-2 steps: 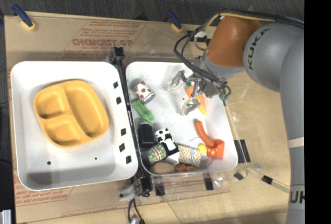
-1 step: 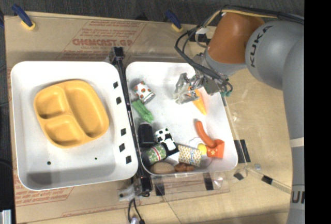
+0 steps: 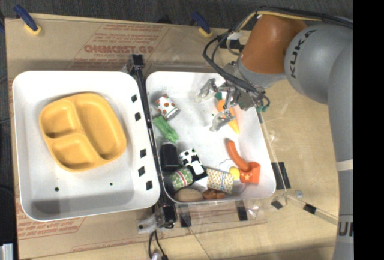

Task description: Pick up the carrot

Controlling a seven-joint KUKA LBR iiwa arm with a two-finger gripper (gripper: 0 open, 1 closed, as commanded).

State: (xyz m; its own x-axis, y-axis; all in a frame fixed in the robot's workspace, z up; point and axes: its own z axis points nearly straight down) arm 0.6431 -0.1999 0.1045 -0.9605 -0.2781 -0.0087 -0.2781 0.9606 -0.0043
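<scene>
The gripper (image 3: pixel 214 107) hangs over the upper part of the right-hand white bin (image 3: pixel 180 81), its two metal fingers (image 3: pixel 207 89) spread apart and closed on nothing. The carrot (image 3: pixel 233 119) lies on the bin floor just beside the lower finger, toward the bin's right wall, orange with a green tip nearest the wrist; whether the finger touches it I cannot tell. The left bin (image 3: pixel 24 133) holds a yellow divided tray (image 3: pixel 82 131).

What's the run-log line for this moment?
end effector: over right bin, upper right | carrot: orange, at the fingertips, grasp unconfirmed | left bin: yellow tray
</scene>
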